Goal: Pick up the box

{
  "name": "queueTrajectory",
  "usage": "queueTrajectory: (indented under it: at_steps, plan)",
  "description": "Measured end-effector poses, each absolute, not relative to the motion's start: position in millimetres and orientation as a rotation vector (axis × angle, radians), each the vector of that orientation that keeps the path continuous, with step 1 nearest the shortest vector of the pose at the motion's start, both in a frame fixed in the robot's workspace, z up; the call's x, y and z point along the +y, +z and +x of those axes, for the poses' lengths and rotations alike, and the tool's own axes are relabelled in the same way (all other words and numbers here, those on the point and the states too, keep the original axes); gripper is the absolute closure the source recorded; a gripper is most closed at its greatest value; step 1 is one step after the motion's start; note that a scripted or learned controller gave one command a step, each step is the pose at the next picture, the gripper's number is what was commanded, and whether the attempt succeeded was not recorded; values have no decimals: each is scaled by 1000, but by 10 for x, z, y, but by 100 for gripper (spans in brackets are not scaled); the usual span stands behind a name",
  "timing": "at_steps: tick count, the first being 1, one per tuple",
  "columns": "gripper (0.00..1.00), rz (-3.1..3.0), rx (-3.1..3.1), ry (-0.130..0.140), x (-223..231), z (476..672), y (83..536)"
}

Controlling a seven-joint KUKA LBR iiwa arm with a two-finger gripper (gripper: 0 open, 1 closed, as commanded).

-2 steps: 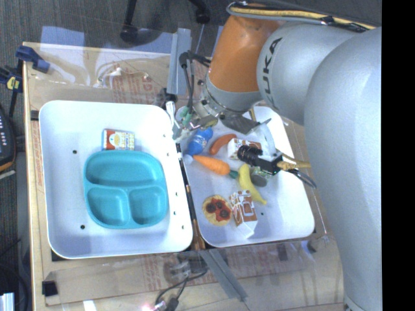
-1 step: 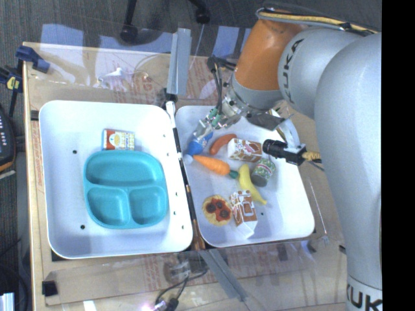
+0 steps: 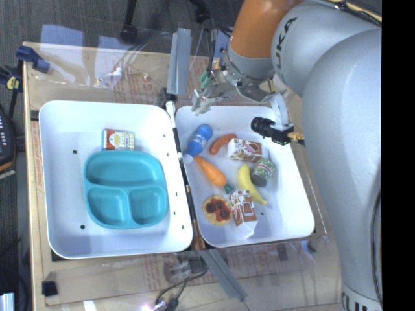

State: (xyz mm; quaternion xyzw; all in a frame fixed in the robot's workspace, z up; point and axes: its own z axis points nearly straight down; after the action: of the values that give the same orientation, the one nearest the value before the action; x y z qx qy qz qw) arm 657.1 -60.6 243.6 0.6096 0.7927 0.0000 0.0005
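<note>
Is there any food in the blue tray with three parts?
No, it is empty. The turquoise plastic three-compartment tray in the left white bin shows only bare blue bottoms. The small orange box lies just beyond its rim.

Wooden bench bearing two white bins

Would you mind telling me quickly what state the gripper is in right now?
Gripper: cannot be told from this view; it sits at the far rim of the right bin, nothing visibly held.

A robotics lab: plywood bench, two white bins, office-chair base on carpet.
</note>
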Motion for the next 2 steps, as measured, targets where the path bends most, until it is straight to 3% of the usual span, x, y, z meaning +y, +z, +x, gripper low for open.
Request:
queueTrajectory:
  at_steps: [1, 2]
  plan:
    - [0, 1915, 2490, 0, -603, 6571, 2435]
    - [0, 1868, 2530, -1, -1537, 6560, 1629]
